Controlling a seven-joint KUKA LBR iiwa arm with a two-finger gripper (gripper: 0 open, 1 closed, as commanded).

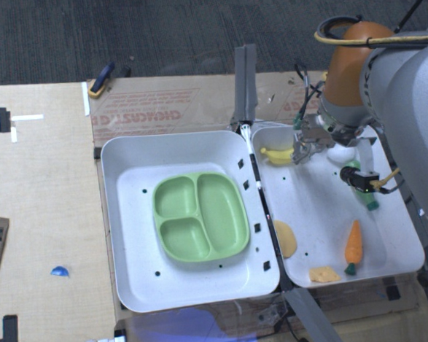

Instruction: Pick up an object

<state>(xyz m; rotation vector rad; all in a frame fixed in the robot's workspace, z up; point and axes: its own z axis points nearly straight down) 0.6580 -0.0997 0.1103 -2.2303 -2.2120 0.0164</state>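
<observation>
In the right bin (327, 217) a small yellow banana (276, 155) lies at the far left corner. My gripper (300, 152) hangs low just to the right of the banana, at its right end, and whether it touches the banana is hidden. An orange carrot with a green tip (353, 244) lies near the front right. Along the bin's left wall rests a tan rounded piece (285, 238), and a pale yellow piece (324, 274) sits at the front edge.
The left bin (129, 209) holds a green divided plate (201, 216). A dark green thing (371, 200) lies by the right bin's right wall, partly hidden by the wrist. The arm covers the bin's far right corner.
</observation>
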